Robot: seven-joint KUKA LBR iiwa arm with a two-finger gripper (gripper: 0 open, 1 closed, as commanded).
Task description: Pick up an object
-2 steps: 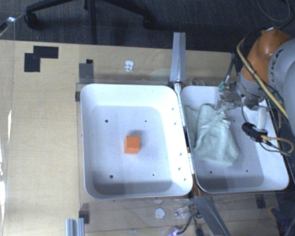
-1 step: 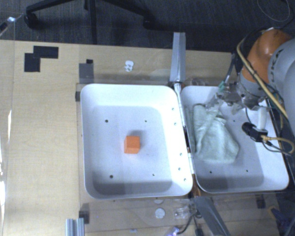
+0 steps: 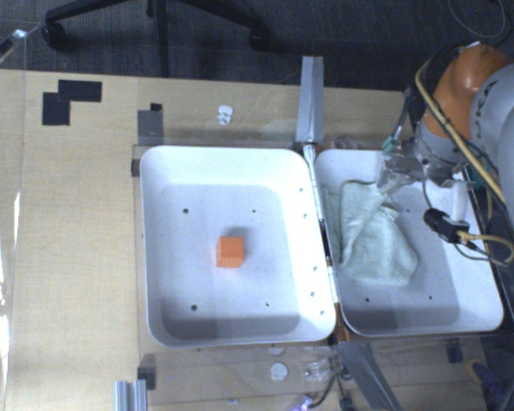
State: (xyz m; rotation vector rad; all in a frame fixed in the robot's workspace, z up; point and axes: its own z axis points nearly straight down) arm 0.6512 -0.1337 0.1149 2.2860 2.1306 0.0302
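Observation:
An orange cube (image 3: 230,252) lies near the middle of the left bin (image 3: 167,178). A pale green-white cloth (image 3: 371,236) is crumpled in the left half of the right bin (image 3: 471,306). My gripper (image 3: 392,176) is low over the right bin's far side, right at the cloth's upper right corner. That corner appears drawn up toward the gripper. The wrist and its cables hide the tip.
A metal divider post (image 3: 309,101) rises between the bins at the back. The grey arm with its orange band (image 3: 463,84) and looping cables (image 3: 463,229) covers the right bin's right side. The wooden bench (image 3: 60,255) stretches to the left.

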